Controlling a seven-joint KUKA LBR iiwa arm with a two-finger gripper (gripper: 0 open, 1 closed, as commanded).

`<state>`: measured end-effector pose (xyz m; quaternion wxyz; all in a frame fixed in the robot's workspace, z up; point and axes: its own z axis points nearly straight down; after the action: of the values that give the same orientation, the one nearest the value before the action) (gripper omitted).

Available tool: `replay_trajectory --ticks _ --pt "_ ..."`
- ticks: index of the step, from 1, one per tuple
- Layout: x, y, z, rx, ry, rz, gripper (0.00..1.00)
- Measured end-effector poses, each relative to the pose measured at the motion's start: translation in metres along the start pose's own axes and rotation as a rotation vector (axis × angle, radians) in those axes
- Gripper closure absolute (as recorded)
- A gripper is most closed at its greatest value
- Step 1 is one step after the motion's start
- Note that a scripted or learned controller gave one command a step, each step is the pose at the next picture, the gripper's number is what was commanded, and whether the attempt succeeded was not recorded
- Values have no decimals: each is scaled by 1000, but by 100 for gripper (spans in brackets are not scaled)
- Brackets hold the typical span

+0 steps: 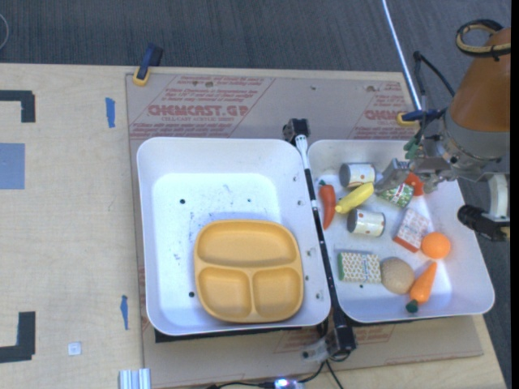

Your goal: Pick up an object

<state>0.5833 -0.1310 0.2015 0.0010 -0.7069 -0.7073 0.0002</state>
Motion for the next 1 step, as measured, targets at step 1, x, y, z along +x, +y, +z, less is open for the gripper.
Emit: replay_trajectory --ticks 1 --pt "27 32 114 -4 -2 0 0"
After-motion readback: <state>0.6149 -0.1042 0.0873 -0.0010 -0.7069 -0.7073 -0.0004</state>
